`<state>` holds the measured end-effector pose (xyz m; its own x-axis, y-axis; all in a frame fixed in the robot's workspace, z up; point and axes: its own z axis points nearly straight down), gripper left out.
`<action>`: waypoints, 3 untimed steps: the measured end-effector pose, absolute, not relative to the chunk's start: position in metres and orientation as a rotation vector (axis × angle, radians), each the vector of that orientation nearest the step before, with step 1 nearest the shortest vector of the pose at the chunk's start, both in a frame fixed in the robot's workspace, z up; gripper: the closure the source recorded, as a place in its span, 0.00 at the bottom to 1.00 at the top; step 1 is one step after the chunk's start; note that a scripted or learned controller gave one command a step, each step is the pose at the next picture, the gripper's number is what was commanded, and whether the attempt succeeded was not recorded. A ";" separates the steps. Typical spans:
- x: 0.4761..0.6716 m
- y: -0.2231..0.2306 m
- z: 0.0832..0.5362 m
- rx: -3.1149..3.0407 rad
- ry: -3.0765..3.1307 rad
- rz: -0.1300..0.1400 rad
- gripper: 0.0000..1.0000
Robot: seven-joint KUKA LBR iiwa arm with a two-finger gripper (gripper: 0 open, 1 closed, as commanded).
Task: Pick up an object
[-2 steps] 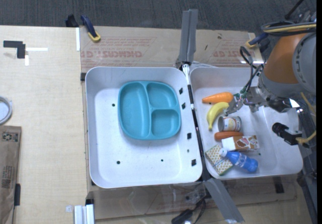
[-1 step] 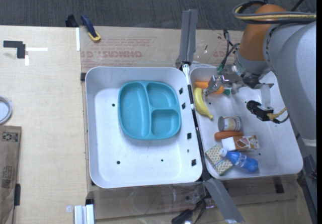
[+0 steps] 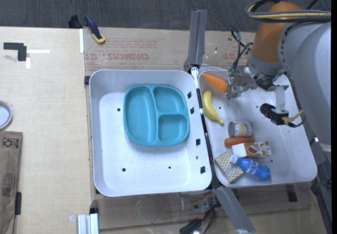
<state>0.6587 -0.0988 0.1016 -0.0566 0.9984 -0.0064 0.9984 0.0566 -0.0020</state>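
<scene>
Front pile: a blue bottle [image 3: 254, 169], a cracker packet [image 3: 228, 167] and a small carton [image 3: 256, 149] lie pressed together at the near edge of the right bin [image 3: 300, 167]; a grab here risks dragging a neighbour along.
Middle: a sausage [image 3: 238, 142] touches a tin can [image 3: 241, 129]; the can could roll if nudged.
Banana [image 3: 210, 107]: lies along the bin's left wall, so one finger may strike the wall.
Carrot [image 3: 215, 81]: far corner, just beside the gripper [image 3: 235, 89]; it could roll away or jam against the wall.
Left bin [image 3: 105, 133]: holds a blue divided plate [image 3: 156, 114], too flat to pinch easily.
Gripper: I cannot tell whether the fingers are spread or pressed together; nothing is seen between them.
Arm [image 3: 295, 43]: reaches in from the right, wrist bent down over the far end of the right bin.
</scene>
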 end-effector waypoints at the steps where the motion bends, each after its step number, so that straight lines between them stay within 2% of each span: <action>1: 0.659 -0.099 0.101 2.156 2.281 -0.009 0.00; 2: 0.581 -0.128 0.091 2.327 2.112 -0.004 0.00; 3: 0.533 -0.119 0.091 2.320 2.120 -0.002 0.00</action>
